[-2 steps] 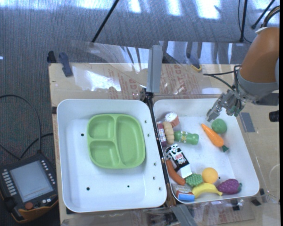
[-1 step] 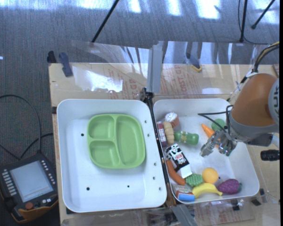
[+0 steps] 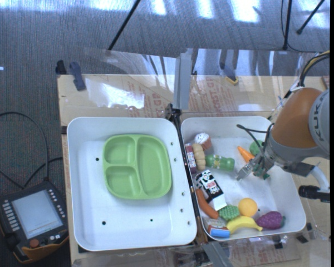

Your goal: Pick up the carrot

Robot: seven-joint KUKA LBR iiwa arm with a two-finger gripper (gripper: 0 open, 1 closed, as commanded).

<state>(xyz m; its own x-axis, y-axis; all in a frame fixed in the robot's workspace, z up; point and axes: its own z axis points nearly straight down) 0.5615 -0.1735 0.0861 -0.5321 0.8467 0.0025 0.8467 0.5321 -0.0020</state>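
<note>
Camera view: the carrot (image 3: pixel 245 153) lies in the right bin (image 3: pixel 278 128), just right of the green bottle (image 3: pixel 220 162), the landmark here. The end effector (image 3: pixel 254 168) hangs right of that bottle, just below the carrot; I cannot tell its state. A good grasp probably means centring over the carrot, clear of the bottle. The arm (image 3: pixel 300 128) slants in from the right.

Robot lab: teach pendant (image 3: pixel 32 218), tripod legs (image 3: pixel 125 20), carpet.

floor (image 3: pixel 33 49): grey carpet (sunlit stripes) | tripod legs (image 3: pixel 125 21) | black cable (image 3: pixel 22 127)
</note>
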